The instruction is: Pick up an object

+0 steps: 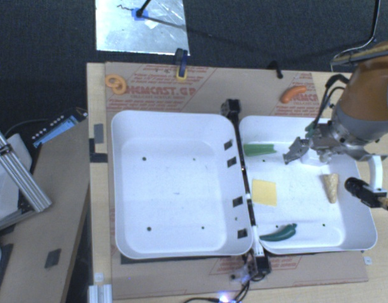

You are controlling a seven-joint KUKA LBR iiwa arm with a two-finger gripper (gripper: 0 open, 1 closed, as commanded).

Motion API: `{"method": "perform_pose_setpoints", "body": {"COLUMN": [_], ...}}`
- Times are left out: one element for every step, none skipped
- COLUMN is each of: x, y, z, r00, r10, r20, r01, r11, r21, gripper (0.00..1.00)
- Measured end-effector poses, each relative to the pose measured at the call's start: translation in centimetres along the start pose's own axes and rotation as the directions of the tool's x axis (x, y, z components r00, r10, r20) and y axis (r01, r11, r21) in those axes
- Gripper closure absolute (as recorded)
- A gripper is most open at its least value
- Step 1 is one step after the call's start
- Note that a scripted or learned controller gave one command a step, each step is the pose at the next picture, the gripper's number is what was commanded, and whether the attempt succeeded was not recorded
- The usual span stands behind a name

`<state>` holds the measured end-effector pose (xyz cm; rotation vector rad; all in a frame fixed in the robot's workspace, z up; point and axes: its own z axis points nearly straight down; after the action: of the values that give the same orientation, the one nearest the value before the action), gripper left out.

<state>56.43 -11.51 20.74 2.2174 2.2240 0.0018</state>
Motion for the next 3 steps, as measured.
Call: {"method": "perform_pose_setpoints", "body": {"x": [6.1, 5.8, 8.0], "y": [4.9, 4.8, 3.0], "z": [-24.3, -24.4, -27.3], "r00": [1.000, 1.000, 1.000], "r10": [-0.007, -0.007, -0.003], "r20": [0.002, 0.002, 0.000], "r01": [0.007, 0.007, 0.003], "r11": [1.000, 1.000, 1.000], "r21": [-0.021, -0.006, -0.003], "gripper": [0.00, 1.00, 1.00]}}
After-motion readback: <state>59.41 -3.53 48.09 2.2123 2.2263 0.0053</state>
